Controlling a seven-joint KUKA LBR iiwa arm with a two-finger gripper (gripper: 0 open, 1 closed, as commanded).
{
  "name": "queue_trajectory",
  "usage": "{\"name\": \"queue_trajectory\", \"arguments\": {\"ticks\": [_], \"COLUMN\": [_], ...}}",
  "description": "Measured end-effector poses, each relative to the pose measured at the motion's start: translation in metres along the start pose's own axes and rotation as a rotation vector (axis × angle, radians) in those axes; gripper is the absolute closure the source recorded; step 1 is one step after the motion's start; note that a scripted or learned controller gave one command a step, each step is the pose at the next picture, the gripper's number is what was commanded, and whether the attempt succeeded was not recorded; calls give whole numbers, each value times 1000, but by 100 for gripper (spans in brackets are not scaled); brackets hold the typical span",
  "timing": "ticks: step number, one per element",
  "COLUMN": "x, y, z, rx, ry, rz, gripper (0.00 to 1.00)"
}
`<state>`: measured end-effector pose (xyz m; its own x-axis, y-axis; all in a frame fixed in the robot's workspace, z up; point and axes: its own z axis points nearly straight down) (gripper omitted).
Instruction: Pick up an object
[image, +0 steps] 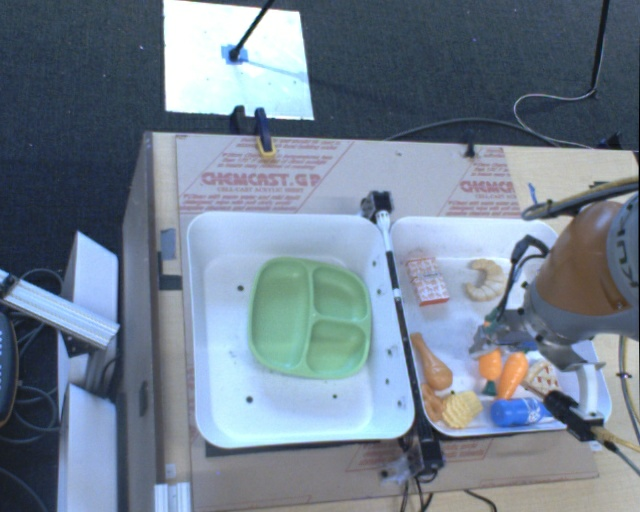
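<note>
The right bin (455, 235) holds several toy foods: a red-and-white carton (427, 280), a pale croissant (486, 278), an orange drumstick (432, 363), a yellow ridged piece (460, 408), two carrots (503, 370), a blue can (516, 411) and a lattice cracker (543, 378). My gripper (494, 334) reaches in from the right and hangs low just above the carrots, near the bin's right side. Nothing shows between its fingers.
The left bin (225, 400) holds a green divided plate (308, 317). A black-and-white bar (392, 270) runs along the rim between the two bins. The bench's cardboard top (330, 175) lies behind the bins.
</note>
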<state>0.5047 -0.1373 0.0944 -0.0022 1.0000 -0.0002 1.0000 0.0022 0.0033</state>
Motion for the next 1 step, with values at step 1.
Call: {"name": "queue_trajectory", "arguments": {"ticks": [1], "x": [87], "y": [42], "z": [-90], "rx": [0], "ry": [1], "rz": [-2], "gripper": [100]}}
